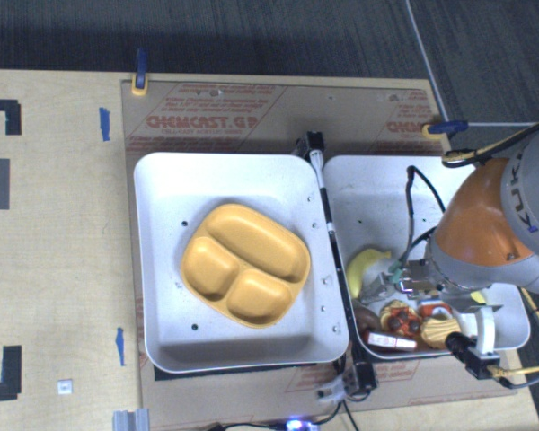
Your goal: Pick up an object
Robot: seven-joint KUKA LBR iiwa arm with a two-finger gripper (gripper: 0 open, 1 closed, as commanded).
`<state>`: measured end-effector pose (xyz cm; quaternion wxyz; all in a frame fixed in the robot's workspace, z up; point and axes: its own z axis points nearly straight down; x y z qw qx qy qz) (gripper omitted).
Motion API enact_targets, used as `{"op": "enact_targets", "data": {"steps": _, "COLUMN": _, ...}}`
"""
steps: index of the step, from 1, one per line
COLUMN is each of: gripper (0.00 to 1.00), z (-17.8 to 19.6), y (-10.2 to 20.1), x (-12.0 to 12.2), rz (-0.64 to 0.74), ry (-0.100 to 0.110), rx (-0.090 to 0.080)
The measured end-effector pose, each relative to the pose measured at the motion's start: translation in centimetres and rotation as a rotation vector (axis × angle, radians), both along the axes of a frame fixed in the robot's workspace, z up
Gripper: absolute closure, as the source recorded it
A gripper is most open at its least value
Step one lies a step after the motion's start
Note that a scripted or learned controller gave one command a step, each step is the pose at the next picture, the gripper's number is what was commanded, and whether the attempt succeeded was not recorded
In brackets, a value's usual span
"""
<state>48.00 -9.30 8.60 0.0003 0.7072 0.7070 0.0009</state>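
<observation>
Arm: orange-banded wrist (485, 227) looms over right bin (377, 187).
Surface: pale wood bench (54, 268), dark carpet behind.
Gripper (411, 281): buried in clutter; grip cannot be told.
Left bin (162, 196): yellow divided tray (244, 263).
Right bin: yellow object (366, 268), small jumbled items (409, 323) at the near wall.

I read the yellow three-compartment tray (243, 264) as smooth, softly glossy plastic. Both shallow white bins (162, 241) look like matt moulded plastic, faintly scuffed. The pale bench top (54, 268) has a dull wood-grain finish, and the brown printed cardboard sheet (278, 115) under the bins looks matt and papery.
</observation>
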Motion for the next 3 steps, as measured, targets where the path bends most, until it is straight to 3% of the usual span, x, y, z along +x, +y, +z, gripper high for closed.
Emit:
{"op": "enact_targets", "data": {"steps": 1, "gripper": 1.0, "z": 1.1, "y": -0.1, "x": 0.2, "rz": 0.0, "ry": -0.008, "rx": -0.003}}
{"op": "enact_targets", "data": {"steps": 2, "gripper": 0.0, "z": 1.1, "y": -0.1, "x": 0.2, "rz": -0.001, "ry": -0.008, "rx": -0.003}}
{"op": "enact_targets", "data": {"steps": 3, "gripper": 0.0, "z": 0.0, "y": 0.1, "x": 0.0, "rz": 0.0, "ry": 0.0, "rx": 0.0}}
